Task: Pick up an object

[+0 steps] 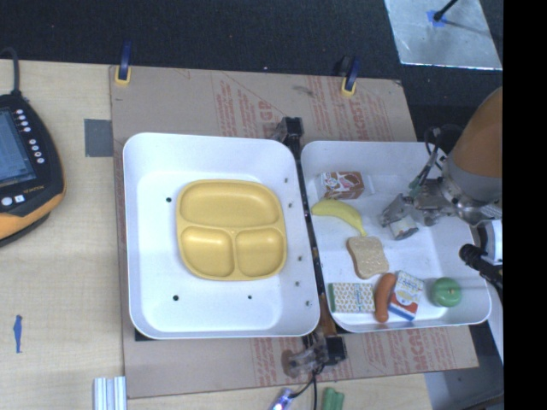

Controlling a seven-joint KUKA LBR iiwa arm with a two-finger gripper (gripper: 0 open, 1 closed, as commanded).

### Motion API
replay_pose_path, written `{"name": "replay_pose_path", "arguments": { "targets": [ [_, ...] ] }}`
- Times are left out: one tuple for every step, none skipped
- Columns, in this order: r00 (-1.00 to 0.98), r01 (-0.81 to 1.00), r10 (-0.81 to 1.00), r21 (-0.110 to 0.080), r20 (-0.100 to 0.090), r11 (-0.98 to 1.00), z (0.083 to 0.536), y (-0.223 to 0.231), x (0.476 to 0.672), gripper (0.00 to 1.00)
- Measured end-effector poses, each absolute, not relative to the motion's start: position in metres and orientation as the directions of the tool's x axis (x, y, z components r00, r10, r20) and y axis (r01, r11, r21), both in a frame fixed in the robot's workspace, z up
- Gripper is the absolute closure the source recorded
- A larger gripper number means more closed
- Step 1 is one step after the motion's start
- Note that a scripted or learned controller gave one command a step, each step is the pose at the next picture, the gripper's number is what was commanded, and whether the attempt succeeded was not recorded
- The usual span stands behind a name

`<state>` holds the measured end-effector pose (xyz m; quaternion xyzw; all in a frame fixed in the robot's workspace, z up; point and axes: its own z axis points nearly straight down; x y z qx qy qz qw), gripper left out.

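My gripper (pixel 402 220) hangs low in the right bin (pixel 389 150), its metal fingers toward nine o'clock from my wrist, and I can't tell from this slanted look whether it is released or clenched — nothing is visibly between the fingers, so I claim no hold on anything. What worries me first is a closing on bare white floor: the spot under the gripper looks bare, and if I squeeze here I judge I'd come up with nothing. The second risk is the crowd at about six o'clock — a slice of bread (pixel 367 255), a sausage (pixel 384 296), a patterned packet (pixel 351 297) and a small carton (pixel 407 295) lie touching or nearly so, and a descent there could pinch two at once or nudge one against the bin wall. The banana (pixel 338 214), near at nine o'clock, is the likeliest target; its curved, smooth body may roll or slip out sideways if my fingers meet it off-centre. A brown-and-white snack packet (pixel 343 183) lies past it at about ten o'clock, flat and probably hard to get under. The green apple (pixel 444 292) sits at about five o'clock by the near corner, apart from the gripper. Well away at nine o'clock, in the left bin (pixel 145 229), rests a yellow divided plate (pixel 231 228).
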<state>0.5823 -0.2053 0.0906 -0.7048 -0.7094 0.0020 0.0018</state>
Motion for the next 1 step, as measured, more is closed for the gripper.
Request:
{"name": "replay_pose_path", "arguments": {
  "targets": [
    [-0.008, 1.000, 1.000, -0.004, -0.001, 0.008, 0.1019, -0.2064, 0.5831, 1.00]
  ]
}}
